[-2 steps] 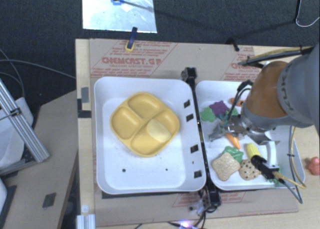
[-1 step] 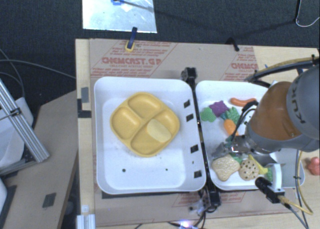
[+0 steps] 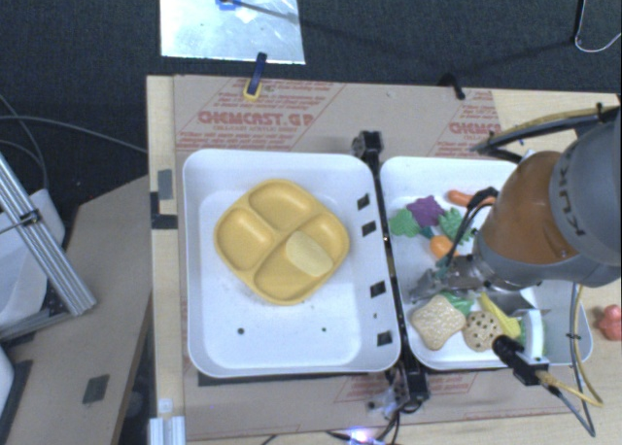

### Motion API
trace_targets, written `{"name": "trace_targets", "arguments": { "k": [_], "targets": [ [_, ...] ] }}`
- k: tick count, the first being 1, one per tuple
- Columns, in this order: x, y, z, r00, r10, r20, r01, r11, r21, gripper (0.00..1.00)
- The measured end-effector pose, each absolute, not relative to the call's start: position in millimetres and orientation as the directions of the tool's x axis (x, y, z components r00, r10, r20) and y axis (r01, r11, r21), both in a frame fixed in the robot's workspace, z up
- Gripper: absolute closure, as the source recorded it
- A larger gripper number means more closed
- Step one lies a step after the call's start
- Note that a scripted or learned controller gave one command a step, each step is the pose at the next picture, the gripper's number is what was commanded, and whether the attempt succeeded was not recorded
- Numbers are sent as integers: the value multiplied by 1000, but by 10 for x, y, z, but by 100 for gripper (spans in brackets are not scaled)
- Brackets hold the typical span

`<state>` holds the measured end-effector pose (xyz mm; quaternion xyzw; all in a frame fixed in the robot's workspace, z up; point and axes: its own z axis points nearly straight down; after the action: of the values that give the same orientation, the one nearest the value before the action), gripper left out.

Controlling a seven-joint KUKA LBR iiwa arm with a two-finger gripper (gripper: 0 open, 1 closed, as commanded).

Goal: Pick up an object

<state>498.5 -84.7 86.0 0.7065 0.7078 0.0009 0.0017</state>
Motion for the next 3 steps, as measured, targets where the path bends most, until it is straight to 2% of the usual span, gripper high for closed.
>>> {"name": "trace_targets", "arguments": {
  "k": [1,2,3],
  "targets": [
    [5445,-871,857,-5,1000,-2,1000,5,7,0],
    [4856,-145,1895,-10,1000,3,1000,10,5,0],
    [4967,-113,1842,-5,1000,0,1000,5,2,0]
  ]
}}
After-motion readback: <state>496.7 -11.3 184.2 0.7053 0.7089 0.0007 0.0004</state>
